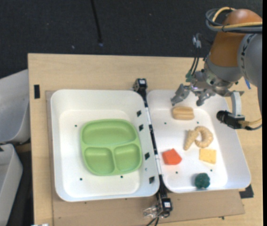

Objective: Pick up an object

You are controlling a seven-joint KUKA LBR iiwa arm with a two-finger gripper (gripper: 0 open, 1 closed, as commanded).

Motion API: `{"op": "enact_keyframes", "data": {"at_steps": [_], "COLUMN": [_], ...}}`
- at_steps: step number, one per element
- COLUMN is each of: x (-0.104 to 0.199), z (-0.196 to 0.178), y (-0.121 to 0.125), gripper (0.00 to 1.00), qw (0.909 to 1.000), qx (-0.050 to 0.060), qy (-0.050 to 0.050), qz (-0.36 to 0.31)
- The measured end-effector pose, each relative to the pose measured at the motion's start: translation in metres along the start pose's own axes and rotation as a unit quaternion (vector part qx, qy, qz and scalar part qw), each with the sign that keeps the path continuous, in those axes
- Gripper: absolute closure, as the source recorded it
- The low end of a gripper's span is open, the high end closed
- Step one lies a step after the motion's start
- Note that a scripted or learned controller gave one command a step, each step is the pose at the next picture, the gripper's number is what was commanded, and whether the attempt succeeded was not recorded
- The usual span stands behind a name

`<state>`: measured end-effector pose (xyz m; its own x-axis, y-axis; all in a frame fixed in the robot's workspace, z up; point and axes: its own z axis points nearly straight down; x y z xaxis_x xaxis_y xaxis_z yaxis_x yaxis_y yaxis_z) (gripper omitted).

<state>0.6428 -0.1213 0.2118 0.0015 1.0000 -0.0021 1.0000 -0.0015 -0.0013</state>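
Camera view gives us the gripper (192, 96) hovering over the far part of the right bin (234, 171), its two fingers spread apart with nothing between them. Just near of it lies a tan bread roll (183, 113). Nearer still we see a curled croissant (199, 137), a yellow cheese wedge (208, 156), an orange block (172, 157) and a dark green ball (201, 181). The left bin (65, 182) holds a green divided plate (111, 146).
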Motion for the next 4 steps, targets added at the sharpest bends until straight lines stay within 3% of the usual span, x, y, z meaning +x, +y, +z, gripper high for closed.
{"op": "enact_keyframes", "data": {"at_steps": [1, 2, 4], "x": [0.0, -0.001, 0.002], "z": [0.063, 0.048, -0.074], "y": [-0.002, -0.001, 0.012], "gripper": [0.0, 1.0, 1.0], "qw": [1.0, 1.0, 1.0], "qx": [0.001, -0.003, -0.004], "qy": [0.0, 0.0, 0.0], "qz": [0.0, 0.001, -0.002]}}
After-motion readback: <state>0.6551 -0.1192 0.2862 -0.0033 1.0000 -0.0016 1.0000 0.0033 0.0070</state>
